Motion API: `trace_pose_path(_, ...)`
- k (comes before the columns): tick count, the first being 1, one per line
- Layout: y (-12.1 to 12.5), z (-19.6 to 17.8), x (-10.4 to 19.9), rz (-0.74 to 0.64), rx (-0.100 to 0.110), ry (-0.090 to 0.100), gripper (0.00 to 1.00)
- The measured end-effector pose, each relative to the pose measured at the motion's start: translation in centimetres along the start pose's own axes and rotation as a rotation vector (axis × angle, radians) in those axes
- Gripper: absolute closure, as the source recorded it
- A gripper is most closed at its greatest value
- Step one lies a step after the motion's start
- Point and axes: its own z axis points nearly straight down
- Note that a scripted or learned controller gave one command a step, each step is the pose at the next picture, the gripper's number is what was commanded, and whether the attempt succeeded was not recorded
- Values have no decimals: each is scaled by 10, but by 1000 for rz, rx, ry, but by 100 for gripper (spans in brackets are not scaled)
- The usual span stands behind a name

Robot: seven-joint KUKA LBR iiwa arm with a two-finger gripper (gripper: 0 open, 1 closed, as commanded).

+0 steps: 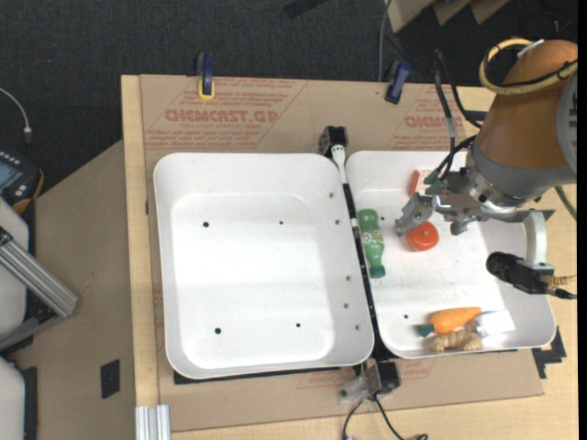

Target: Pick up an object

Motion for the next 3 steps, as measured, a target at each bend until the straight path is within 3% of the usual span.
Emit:
trace_pose_path(1,69,-93,26,-6,-16,-3,0)
trace_pose_path(2,62,-88,90,-7,-3,0,0)
trace_pose_path(3,5,-69,120,-3,0,-1,0)
